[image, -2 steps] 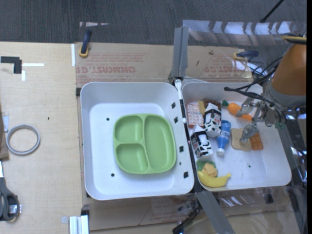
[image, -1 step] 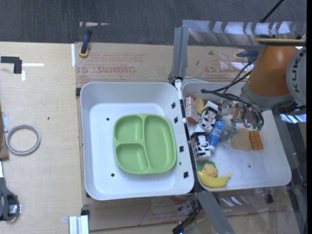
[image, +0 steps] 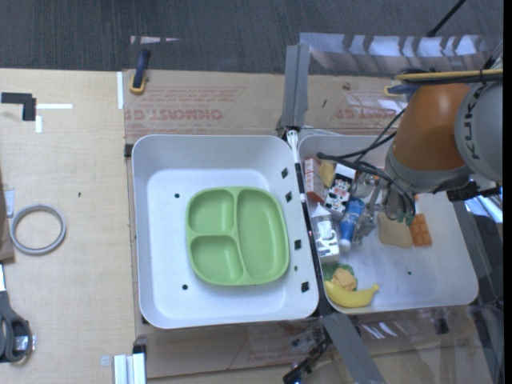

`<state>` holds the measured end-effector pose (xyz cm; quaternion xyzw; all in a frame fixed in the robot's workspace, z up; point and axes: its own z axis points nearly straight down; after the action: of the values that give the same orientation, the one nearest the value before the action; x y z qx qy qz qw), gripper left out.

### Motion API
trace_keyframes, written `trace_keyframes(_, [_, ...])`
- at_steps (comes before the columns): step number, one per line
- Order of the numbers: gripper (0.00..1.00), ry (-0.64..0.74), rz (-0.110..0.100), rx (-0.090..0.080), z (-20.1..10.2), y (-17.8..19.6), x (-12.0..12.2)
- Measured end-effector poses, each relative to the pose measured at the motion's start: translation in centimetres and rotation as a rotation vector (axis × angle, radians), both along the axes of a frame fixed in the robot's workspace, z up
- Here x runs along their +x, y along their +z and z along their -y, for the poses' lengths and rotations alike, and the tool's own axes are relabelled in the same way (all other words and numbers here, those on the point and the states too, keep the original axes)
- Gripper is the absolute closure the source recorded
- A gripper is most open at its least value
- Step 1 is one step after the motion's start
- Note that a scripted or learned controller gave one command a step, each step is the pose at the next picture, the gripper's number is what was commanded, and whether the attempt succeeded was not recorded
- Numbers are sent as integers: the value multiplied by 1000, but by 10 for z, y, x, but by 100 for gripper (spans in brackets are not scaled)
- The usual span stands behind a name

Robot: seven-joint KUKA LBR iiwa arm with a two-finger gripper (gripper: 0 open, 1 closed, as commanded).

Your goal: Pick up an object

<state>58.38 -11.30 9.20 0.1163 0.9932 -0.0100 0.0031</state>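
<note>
My gripper point(image: 374, 206) hangs low over the left half of the right bin point(image: 448, 294), under the grey and orange wrist. A blue bottle point(image: 349, 219) lies just to its left, close to it or touching; I cannot tell which. A tan slice point(image: 393, 232) and an orange block point(image: 420, 231) lie just to its right. Near the bin's front left corner lies a yellow banana point(image: 352, 294). Small boxes point(image: 339, 189) and a white packet point(image: 325, 237) crowd the bin's left wall.
The left bin point(image: 156, 230) holds a green divided plate point(image: 238, 235). A grey post point(image: 296, 86) rises behind the bins' shared wall. A grey ring point(image: 35, 229) lies on the bench at far left.
</note>
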Motion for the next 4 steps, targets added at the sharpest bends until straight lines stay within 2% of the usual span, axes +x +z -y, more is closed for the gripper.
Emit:
trace_keyframes(1, [0,-84,2,0,3,0,-5])
trace_keyframes(2, [0,-92,6,5,2,1,-18])
trace_keyframes(3, [0,-271,0,20,76,-3,6])
trace_keyframes(4, [0,-340,-2,21,0,-4,14])
